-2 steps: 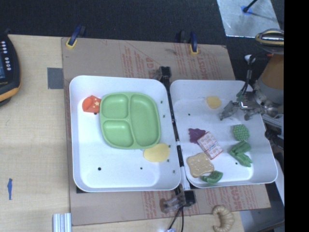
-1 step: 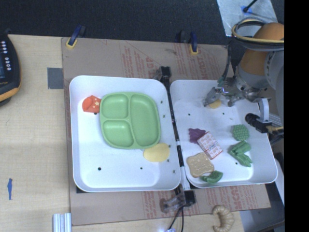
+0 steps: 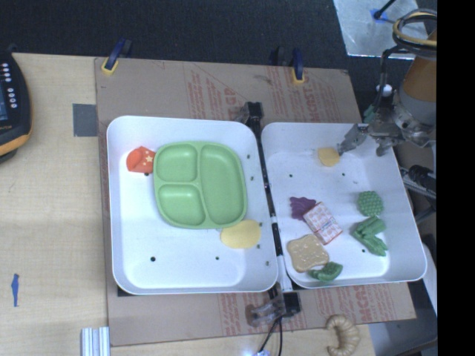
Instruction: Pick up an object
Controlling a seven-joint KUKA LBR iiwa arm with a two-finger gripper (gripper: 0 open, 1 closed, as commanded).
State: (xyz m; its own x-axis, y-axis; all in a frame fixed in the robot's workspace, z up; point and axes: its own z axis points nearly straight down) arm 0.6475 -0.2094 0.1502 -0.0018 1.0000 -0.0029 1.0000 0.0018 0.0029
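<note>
The right bin [image 3: 401, 267] holds a small yellow piece [image 3: 329, 156] at its far side, a purple item [image 3: 301, 206], a red-and-white packet [image 3: 323, 222], a slice of toast [image 3: 307, 253], a small green piece [image 3: 326, 272], a knobbly green item [image 3: 369, 202] and a leafy green item [image 3: 369, 234]. My gripper [image 3: 366, 144] hangs over the bin's far right corner. It is open with nothing between its fingers. Its left finger [image 3: 349, 141] is just right of the yellow piece.
The left bin [image 3: 126, 265] holds a green divided plate [image 3: 200, 184], a red item [image 3: 140, 159] and a yellow item [image 3: 241, 234]. Clamps [image 3: 297, 69] grip the board's far edge. A pendant [image 3: 11, 106] lies far left. A tan curled item [image 3: 343, 334] lies on the front board.
</note>
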